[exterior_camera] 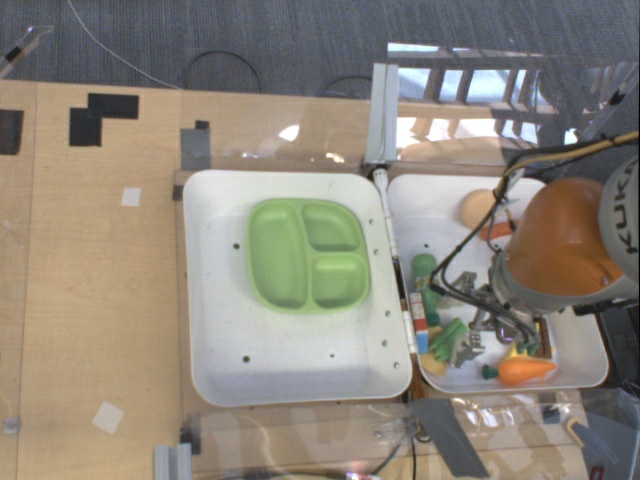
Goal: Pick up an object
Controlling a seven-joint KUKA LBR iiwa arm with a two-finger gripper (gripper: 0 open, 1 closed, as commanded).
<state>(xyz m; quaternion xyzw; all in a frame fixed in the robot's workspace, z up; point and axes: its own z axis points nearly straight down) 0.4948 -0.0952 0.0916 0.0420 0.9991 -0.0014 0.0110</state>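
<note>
Where the arm (560, 243) reaches in from the right, we see its grey body and orange band hanging low over the right bin (430, 193), covering much of that bin's middle. Below the band, the end effector (478, 326) sits down among the toys at the bin's near side, a tangle of metal parts and black cable around it. We cannot tell whether it is open or closed, nor whether anything is caught in it, because the metalwork and the clutter blur together there.

The right bin holds the objects to be picked. A green bottle-shaped toy (424, 268) lies near the bin's left wall, with a small red and blue piece (417, 318) just beside it toward us. A green leafy toy (447, 340) lies close to the end effector, on its left. An orange carrot-like toy (524, 370) rests in the near right part of the bin, with a small yellow piece (516, 349) just above it. A tan, egg-shaped object (478, 206) sits toward the far side, partly behind the arm's cable.

In the left bin (215, 268) we see a light green divided plate (307, 254), with one long compartment on its left and two smaller ones on its right, lying flat near the middle. Both bins stand side by side on the pale wooden worktop (90, 268), touching along their shared edge.
</note>
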